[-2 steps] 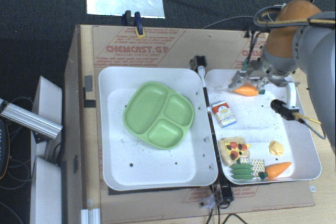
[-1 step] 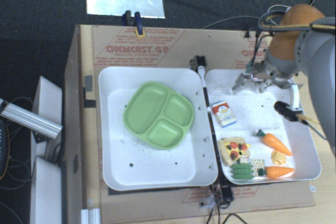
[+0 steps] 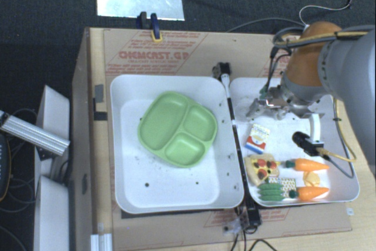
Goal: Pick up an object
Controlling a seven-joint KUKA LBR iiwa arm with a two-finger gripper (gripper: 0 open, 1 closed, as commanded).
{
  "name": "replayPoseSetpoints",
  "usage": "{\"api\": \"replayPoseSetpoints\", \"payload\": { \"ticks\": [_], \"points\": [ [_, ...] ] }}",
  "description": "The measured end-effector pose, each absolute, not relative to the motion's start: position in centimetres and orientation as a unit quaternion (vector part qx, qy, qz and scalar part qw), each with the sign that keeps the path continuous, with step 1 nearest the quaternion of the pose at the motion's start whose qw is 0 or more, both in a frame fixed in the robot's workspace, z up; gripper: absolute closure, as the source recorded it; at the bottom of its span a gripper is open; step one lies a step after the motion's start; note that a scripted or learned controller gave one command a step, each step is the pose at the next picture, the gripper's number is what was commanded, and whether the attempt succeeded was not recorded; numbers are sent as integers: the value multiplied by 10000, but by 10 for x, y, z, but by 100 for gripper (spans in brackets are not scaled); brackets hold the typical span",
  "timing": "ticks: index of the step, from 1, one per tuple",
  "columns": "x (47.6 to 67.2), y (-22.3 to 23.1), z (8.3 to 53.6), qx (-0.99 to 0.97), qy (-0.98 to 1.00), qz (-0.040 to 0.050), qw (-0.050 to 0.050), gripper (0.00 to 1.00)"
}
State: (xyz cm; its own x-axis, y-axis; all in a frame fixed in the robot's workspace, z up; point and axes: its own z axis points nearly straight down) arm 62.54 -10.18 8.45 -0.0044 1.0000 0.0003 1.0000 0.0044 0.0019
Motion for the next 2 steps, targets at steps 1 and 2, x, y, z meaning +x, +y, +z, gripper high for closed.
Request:
{"api": "replayPoseSetpoints", "payload": {
  "ticks": [1,2],
  "points": [
    [518,-141,84,7074,7069,-5,5,0],
    [520,-140,95,7068,7074,14,20,100]
  ]
}}
